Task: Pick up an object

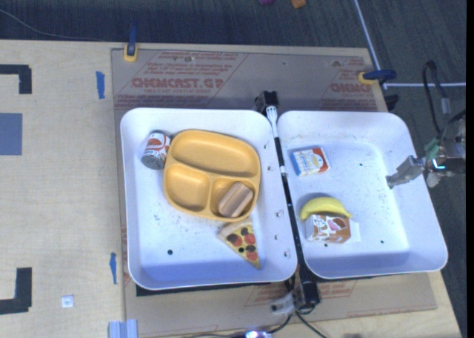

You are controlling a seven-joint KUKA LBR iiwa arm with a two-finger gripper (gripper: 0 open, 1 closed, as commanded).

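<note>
The right bin (370,259) holds a yellow banana (324,207), with an orange and white snack packet (329,228) touching its near side. A small white carton (309,160) with blue and orange print lies further back. My gripper (405,173) hangs over the right bin's right side, well to the right of the banana and carton, and nothing shows in it. In the left bin (141,240) sit a yellow divided tray (209,172) with a brown bun (235,199) in one compartment, a soda can (155,150) at the tray's left, and a pizza slice (242,242) in front.
A black clamp (268,103) and a metal seam (284,181) divide the two bins. Blue and yellow clamps (378,75) grip the brown board's back corners. Cables (437,84) run near the arm at the right.
</note>
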